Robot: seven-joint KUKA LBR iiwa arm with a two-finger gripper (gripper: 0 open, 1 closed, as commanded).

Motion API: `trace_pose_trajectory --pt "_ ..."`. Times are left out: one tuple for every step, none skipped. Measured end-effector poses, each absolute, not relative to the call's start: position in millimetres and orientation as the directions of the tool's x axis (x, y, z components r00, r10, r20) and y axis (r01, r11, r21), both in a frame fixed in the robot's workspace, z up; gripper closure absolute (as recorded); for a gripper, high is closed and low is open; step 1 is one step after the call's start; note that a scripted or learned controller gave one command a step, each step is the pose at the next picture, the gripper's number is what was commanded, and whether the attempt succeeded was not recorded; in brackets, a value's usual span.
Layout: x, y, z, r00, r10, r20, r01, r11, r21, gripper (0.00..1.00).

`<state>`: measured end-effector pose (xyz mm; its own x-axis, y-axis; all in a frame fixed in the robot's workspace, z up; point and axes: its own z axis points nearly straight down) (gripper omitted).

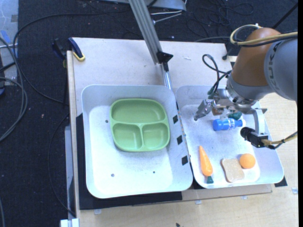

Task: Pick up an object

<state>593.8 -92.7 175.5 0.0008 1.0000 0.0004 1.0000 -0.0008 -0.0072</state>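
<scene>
2 white bins (94, 141) on tan bench (113, 60), black floor w/ cables (33, 27)

Green divided plate (140, 125), left bin (94, 141)

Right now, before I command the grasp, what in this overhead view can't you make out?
- Gripper: fingers too small and dark against the wrist hardware to read.
- Blue plastic bottle: its upper side is covered by the arm's wrist, so contact is unclear.
- Orange toy carrot: the green tip is too small to judge.
- Grey arm: cut off by the right edge.
</scene>
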Motion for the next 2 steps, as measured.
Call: trace_pose_trajectory --pt "582.7 -95 123 0.001 1.0 0.0 1.0 -0.001 -0.006 0.0" --pt "584.6 -95 136 0.001 1.0 0.0 1.0 -0.001 0.001 1.0"
